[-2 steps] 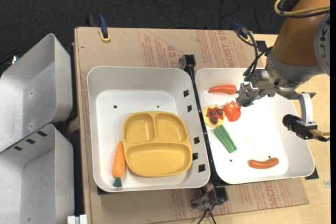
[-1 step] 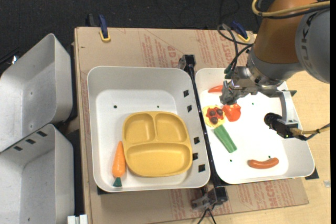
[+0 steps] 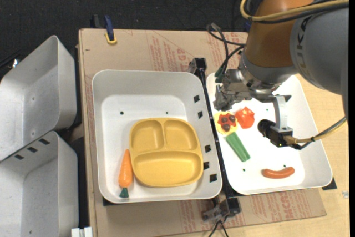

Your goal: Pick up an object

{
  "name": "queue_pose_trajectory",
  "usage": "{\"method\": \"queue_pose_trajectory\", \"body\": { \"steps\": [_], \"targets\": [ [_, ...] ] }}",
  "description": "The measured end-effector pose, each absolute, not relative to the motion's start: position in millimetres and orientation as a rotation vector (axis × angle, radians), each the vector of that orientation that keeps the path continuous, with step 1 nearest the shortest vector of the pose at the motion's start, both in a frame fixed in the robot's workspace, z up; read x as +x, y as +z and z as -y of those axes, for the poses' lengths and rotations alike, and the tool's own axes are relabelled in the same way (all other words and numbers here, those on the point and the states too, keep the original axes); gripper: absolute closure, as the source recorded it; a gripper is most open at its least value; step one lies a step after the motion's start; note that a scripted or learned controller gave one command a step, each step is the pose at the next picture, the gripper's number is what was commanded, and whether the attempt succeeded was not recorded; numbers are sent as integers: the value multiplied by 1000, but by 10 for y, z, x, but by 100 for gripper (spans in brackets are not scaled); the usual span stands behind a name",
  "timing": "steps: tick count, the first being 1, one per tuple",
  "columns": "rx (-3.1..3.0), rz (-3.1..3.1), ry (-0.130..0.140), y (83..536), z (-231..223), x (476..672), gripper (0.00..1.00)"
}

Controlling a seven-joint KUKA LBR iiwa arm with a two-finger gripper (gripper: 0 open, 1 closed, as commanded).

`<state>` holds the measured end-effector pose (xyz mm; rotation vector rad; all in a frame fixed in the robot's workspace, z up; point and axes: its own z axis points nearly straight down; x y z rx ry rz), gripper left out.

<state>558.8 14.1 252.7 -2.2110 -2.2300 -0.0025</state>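
My gripper (image 3: 224,101) hangs over the far left part of the right bin (image 3: 310,119), under the arm's orange band. Just in front of it lie a small yellow piece with red spots (image 3: 225,122) and a red pepper-like toy (image 3: 244,117). I see nothing held between the fingers. A green stick (image 3: 237,147) lies slantwise nearer the front. A reddish sausage (image 3: 278,172) rests close to the front wall.
The left bin (image 3: 105,119) holds a yellow divided plate (image 3: 165,151) and an orange carrot (image 3: 125,169) beside its left edge. A black divider (image 3: 209,119) runs between the bins. White containers (image 3: 33,97) stand off the bench at the left.
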Motion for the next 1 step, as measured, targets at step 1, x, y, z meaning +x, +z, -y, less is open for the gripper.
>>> {"method": "queue_pose_trajectory", "body": {
  "steps": [1],
  "targets": [
    [-2211, 2229, -2, 2477, -779, 5606, 100]
  ]
}}
